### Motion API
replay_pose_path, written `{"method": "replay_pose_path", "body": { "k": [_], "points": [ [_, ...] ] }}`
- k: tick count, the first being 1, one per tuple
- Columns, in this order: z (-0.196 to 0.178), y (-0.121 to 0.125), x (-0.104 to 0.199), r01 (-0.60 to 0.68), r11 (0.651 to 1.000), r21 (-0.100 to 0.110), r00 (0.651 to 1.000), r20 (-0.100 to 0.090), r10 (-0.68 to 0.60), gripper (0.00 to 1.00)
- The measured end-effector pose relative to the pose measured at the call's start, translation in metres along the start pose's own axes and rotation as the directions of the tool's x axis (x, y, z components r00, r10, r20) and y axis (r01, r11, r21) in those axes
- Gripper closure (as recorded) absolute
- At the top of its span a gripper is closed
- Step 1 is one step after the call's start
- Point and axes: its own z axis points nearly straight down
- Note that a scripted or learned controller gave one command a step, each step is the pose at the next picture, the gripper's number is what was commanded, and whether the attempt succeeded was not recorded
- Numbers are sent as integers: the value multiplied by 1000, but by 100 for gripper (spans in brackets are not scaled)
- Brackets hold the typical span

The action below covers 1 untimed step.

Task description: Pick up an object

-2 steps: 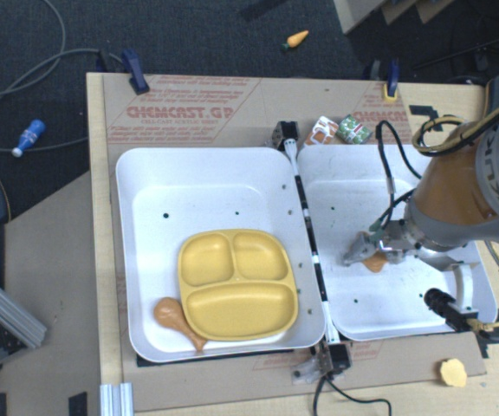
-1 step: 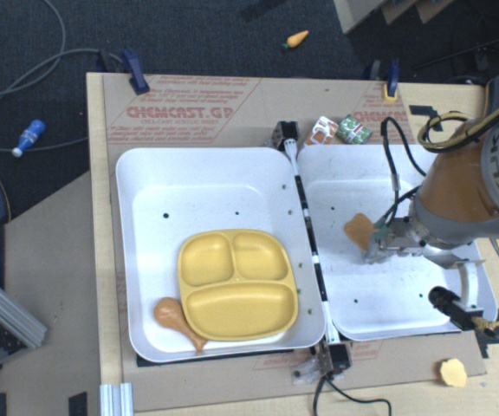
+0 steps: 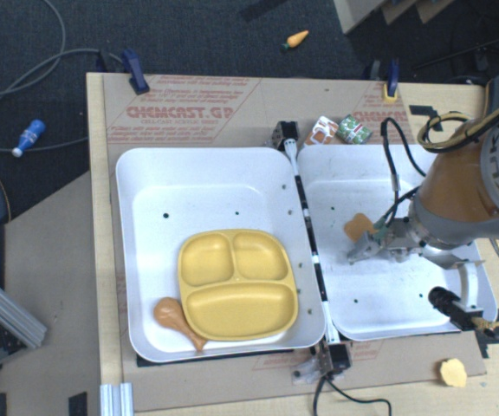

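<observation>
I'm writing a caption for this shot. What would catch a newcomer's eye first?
The yellow divided plate in the left bin, with a tan drumstick toy at its lower left edge. In the right bin, the gripper is low beside a small orange object.

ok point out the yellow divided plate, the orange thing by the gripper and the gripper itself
yellow divided plate (image 3: 236,284), camera view, on the ridge between its compartments
small orange object (image 3: 358,227), camera view, on its middle
gripper (image 3: 359,251), camera view, at its fingertips
</observation>
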Motion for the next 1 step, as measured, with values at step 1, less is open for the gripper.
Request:
{"method": "replay_pose_path", "body": {
  "k": [1],
  "points": [
    [10, 55, 10, 4, 1000, -3, 1000, 1, -4, 0]
  ]
}}
